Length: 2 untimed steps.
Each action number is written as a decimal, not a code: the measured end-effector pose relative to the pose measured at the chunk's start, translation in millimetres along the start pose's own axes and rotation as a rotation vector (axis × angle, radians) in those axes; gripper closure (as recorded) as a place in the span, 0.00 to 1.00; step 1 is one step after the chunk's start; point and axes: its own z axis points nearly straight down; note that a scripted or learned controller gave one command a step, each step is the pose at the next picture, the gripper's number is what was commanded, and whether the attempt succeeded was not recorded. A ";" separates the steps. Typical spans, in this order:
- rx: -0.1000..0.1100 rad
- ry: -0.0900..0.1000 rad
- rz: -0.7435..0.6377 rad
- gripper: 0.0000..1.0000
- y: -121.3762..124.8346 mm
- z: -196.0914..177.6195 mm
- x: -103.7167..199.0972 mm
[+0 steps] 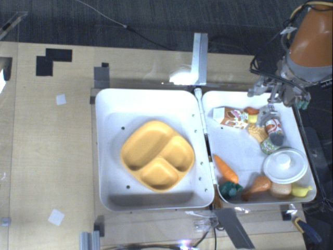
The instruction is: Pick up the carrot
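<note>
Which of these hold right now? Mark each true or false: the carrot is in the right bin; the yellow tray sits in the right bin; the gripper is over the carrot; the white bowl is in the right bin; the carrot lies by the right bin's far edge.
1. The carrot is in the right bin. True.
2. The yellow tray sits in the right bin. False: it sits in the left bin.
3. The gripper is over the carrot. False: it hangs over the far items.
4. The white bowl is in the right bin. True.
5. The carrot lies by the far edge. False: near-left part.
</note>
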 end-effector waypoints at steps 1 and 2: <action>0.000 -0.001 -0.082 0.00 30.3 123.4 53.7; -0.001 0.001 -0.023 0.00 52.8 118.5 127.4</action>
